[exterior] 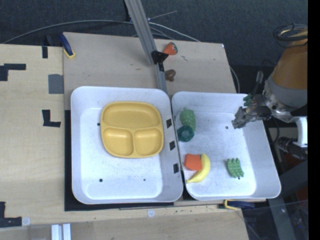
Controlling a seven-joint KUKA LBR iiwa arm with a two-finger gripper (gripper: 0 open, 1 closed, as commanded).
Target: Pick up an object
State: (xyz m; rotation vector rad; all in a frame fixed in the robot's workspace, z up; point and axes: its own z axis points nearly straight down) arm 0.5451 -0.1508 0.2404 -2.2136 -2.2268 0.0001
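Arm [295,69] cut off at right edge; pincer [239,121] tips too small to tell.

Four small objects are seen in the right bin [260,149]. A bumpy green piece [188,118] lies near the bin's left wall toward the back, and a dark teal cup-like piece [185,133] is set touching it just in front. Further forward, by the same wall, an orange-red block [192,161] is found resting against a curved yellow banana [202,169]. A small spiky green piece [234,168] lies apart from these, toward the right front corner.
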